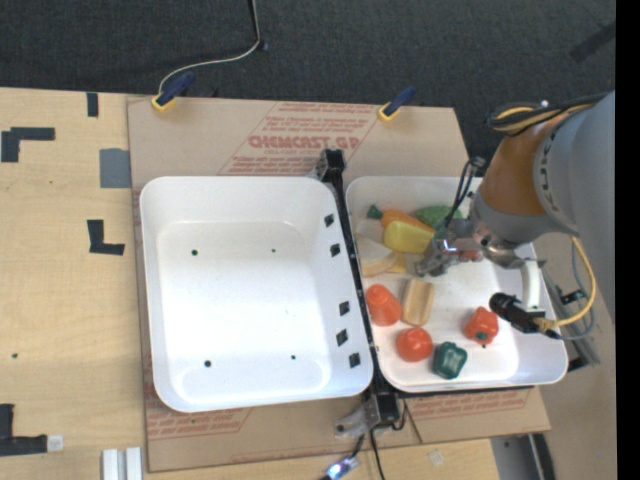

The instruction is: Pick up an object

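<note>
Left bin (165, 268): white and shallow, with a few small dark dots on its floor; it sat touching the right bin along a shared edge.
Right bin (530, 363): white and shallow, holding a scatter of toy food.
Yellow piece (407, 235): at the right bin's far left, near the shared edge, with an orange carrot (398, 217) just behind it and a green leafy piece (434, 214) beside that.
Orange piece (382, 304): against the right bin's left wall, a tan block (417, 302) just beside it.
Red tomato (414, 344): at the right bin's near edge, next to a dark green piece (449, 360).
Red pepper (482, 324): toward the right bin's right side, apart from the rest.
Gripper (437, 257): low over the right bin's middle, just beside the yellow piece and above the tan block; I could not tell how far its fingers were apart, and nothing showed between them.
Arm (525, 183): grey with an orange band, over the right bin's right side.
Writing: red print on the cardboard (290, 138) behind the right bin read roughly "CHEMCAST", partly hidden.
</note>
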Tool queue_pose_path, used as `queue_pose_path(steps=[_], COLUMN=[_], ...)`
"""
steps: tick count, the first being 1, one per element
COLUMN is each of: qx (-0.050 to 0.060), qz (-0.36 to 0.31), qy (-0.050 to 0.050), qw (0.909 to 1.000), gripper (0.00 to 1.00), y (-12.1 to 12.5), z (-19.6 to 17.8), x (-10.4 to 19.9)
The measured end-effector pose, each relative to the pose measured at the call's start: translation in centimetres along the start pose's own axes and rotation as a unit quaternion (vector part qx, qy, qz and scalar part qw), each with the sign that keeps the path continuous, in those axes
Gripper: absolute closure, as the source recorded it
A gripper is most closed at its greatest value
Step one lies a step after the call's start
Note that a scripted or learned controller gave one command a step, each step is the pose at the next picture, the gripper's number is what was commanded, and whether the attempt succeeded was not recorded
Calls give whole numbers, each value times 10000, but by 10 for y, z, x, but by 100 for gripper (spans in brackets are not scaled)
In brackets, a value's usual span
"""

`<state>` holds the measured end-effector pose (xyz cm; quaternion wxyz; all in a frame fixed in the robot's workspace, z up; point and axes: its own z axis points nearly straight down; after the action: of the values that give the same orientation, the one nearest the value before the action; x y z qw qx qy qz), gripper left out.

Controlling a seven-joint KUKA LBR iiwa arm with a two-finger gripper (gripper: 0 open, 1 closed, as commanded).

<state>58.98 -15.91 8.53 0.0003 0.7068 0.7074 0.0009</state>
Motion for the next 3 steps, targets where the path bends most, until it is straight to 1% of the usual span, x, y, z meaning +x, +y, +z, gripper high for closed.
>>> queue_pose_path(steps=[1, 2, 3], qx=[94, 66, 22], qz=[-21, -2, -18], qy=[-7, -21, -1], qw=[10000, 10000, 10000], gripper=[100, 0, 0], y=[46, 46, 12], z=[2, 1, 1], x=[-6, -7, 60])
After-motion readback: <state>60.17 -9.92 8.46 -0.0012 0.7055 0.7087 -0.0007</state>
